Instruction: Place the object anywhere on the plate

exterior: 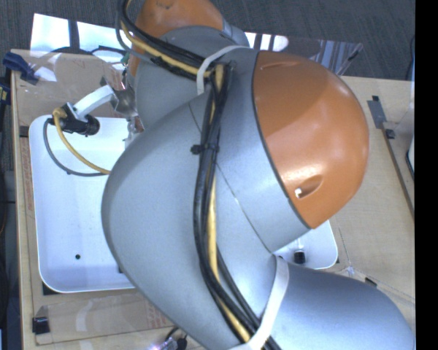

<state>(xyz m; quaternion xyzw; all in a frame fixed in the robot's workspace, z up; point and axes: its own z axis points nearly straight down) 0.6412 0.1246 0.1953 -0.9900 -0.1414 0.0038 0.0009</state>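
Over the left bin the big grey arm (orange-capped) blocks the gripper; how wide it stands, I cannot tell.

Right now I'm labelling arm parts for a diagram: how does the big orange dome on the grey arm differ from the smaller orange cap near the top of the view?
The big orange dome looks much larger than the smaller orange cap. The dome sits right of centre; the cap sits at the top, above the left white bin. The dome shows a bright glint; the cap looks duller. Both are smooth, rounded orange shells on the grey arm.
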